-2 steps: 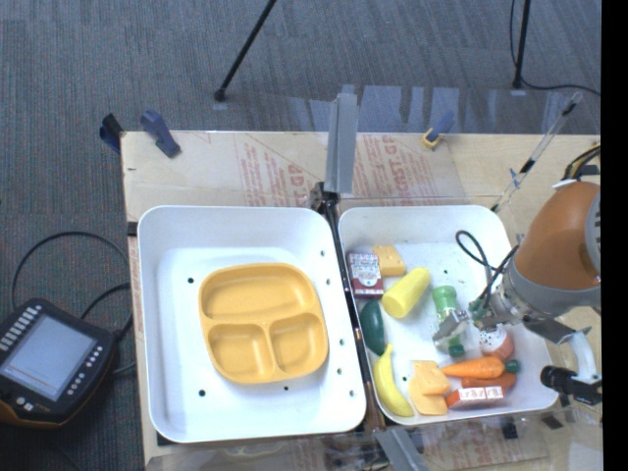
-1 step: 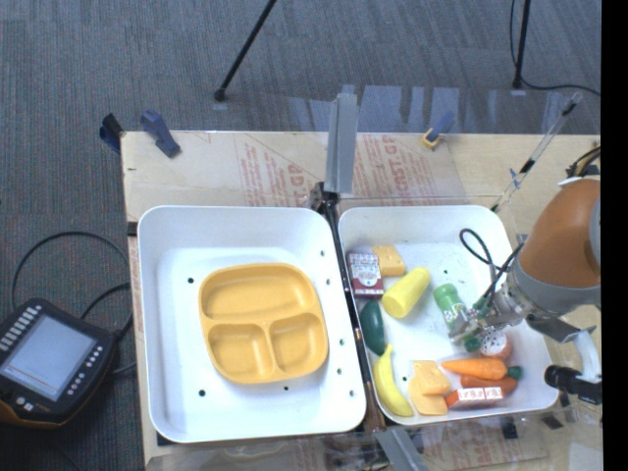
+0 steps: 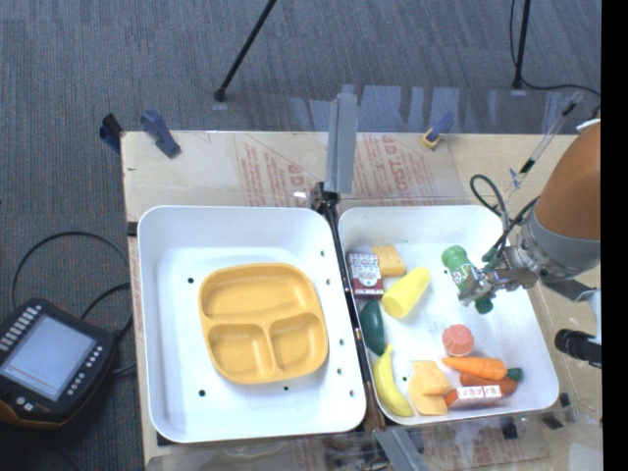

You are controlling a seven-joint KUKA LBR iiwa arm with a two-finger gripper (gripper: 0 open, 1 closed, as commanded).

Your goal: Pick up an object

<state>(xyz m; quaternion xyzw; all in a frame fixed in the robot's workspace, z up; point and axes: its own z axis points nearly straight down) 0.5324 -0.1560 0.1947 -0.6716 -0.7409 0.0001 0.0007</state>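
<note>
My gripper (image 3: 477,287) is low over the right side of the right bin (image 3: 538,334), reaching in from the right. It is shut across the middle of a green bottle (image 3: 455,260). The bottle's bright green body with a white label sticks out up-left of the fingers. Its darker end (image 3: 485,305) shows below them. I cannot tell whether the bottle rests on the bin floor or hangs just above it.
The right bin also holds a red-white packet (image 3: 365,271), a yellow block (image 3: 391,259), a yellow cylinder (image 3: 406,292), a dark green vegetable (image 3: 373,327), a banana (image 3: 391,385), a pink ball (image 3: 457,340) and a carrot (image 3: 481,368). In the left bin (image 3: 167,263) lies a yellow divided plate (image 3: 263,322).
</note>
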